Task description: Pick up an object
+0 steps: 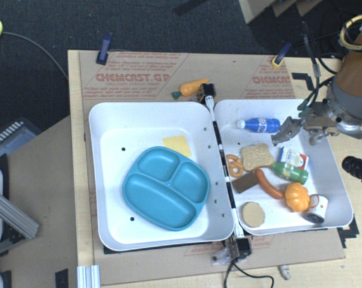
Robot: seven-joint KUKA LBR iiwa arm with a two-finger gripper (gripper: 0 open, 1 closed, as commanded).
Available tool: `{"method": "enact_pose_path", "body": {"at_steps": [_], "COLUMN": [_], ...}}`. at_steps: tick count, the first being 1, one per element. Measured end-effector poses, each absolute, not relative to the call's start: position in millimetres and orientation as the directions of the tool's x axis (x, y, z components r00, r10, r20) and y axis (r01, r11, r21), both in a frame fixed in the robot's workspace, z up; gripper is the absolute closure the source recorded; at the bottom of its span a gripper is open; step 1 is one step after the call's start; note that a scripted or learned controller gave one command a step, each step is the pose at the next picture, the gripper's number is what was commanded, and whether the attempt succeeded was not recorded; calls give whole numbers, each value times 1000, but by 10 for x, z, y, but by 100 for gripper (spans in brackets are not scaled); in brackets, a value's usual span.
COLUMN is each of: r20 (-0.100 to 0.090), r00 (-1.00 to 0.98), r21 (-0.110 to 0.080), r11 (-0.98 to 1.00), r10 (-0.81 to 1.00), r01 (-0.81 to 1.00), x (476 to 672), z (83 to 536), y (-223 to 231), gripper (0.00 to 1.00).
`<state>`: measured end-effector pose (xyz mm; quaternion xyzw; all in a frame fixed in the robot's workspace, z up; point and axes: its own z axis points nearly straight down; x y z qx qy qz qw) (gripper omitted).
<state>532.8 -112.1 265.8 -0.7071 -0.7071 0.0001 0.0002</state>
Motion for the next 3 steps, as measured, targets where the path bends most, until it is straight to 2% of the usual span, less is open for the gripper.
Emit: {"method": "enact_pose_path", "body": {"at_steps": [1,2,3], "r20": [1,0,0], "r00": [1,1,2], "r21": [-2,0,1], "r11": [-1,-1,-2], "r10": [1000,1000,1000], "r01": [1000,1000,1000], "x": [5383,5349,5352], "z": [1834,844,942], "y": [-966,-1048,-1046], "gripper": [0,0,100]}}
